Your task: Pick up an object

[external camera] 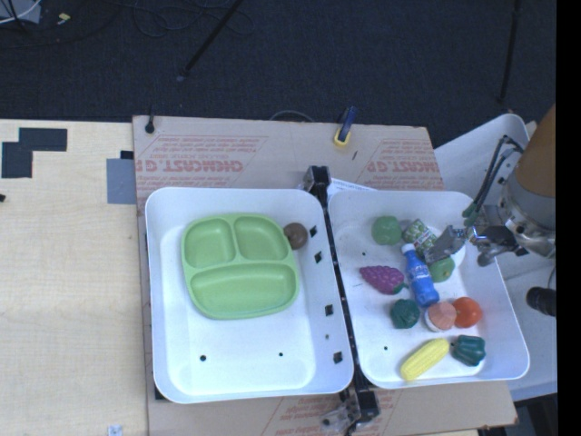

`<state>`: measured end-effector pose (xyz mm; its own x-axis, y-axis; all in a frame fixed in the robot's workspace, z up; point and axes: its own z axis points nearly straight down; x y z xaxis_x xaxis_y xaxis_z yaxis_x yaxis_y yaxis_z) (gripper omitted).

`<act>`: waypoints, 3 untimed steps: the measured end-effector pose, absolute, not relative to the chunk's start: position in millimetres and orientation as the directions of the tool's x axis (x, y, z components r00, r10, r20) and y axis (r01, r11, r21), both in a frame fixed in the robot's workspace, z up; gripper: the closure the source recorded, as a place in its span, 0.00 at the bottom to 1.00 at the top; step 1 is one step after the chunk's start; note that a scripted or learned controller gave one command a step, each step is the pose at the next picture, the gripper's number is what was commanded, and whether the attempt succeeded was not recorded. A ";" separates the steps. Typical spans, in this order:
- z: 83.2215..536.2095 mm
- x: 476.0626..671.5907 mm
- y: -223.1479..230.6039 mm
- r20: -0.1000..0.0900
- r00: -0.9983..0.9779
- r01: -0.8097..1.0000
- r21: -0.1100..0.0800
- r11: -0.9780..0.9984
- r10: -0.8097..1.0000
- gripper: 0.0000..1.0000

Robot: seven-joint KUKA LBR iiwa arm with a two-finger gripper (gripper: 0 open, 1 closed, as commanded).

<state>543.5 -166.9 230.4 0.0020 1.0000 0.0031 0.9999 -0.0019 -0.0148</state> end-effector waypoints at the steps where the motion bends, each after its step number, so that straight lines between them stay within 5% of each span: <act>1: 237.6 546.0 -167.2 0.000 0.000 1.000 -0.001 0.000 1.000 0.00; 3: 121.7 549.1 -169.2 0.002 0.000 1.000 -0.006 0.000 1.000 0.00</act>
